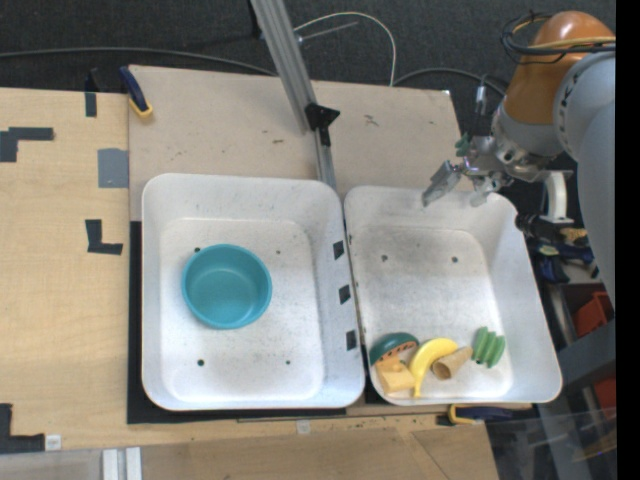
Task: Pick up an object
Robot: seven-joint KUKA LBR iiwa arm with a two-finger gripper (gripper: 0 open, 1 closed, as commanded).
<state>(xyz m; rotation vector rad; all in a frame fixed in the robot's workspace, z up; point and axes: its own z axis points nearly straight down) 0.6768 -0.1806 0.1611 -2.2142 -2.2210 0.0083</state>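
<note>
A little pile of toy food sits in the near corner of the right bin [520, 268]. A yellow banana [430, 353] lies in the middle of the pile. A small cone [450, 363] touches the banana on its right side. A green toy [488, 347] sits just past the cone, close to the bin's right wall. On the left of the banana there is a round toy with a teal top [392, 347], and a tan block [397, 377] lies just below it. All of these rest on the floor of the bin, and nothing is holding them.

The gripper [460, 184] is well apart from the pile, up at the far edge of the same bin. Its two fingers are spread apart, and there is nothing between them. The grey arm [590, 98] with its orange band [560, 33] comes in from the right.

In the left bin [160, 268] sits a teal bowl [227, 285], standing the right way up. The two bins sit side by side and touch along the middle. A grey metal pole [285, 48] slants down from the top to the place where the bins meet. A blue and yellow clamp [136, 92] sits at the far left corner of the board.
</note>
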